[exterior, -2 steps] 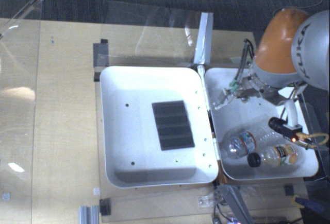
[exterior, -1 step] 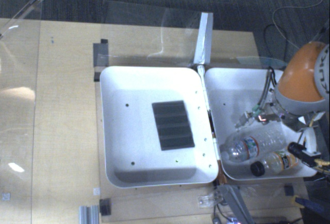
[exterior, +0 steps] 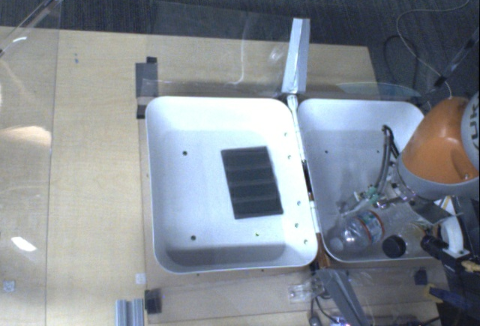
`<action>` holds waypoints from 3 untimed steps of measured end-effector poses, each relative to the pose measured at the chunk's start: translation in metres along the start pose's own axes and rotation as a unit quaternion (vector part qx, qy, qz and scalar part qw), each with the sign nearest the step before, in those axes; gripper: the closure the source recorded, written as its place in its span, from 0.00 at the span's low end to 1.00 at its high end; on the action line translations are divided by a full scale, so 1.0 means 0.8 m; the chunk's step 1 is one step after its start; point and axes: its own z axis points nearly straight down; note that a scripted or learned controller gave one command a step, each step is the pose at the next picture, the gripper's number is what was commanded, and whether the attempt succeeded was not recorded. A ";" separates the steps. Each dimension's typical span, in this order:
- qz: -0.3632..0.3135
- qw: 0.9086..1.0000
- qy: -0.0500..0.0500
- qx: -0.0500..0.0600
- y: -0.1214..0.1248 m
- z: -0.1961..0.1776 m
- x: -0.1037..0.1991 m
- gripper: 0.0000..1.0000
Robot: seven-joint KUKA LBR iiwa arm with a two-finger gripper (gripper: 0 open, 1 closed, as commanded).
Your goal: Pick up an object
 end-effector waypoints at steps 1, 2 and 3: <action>0.000 1.000 -0.002 -0.005 0.005 -0.016 -0.001 1.00; 0.000 1.000 -0.001 -0.005 0.005 -0.016 -0.001 0.00; 0.011 1.000 0.001 0.003 0.089 0.003 0.007 0.00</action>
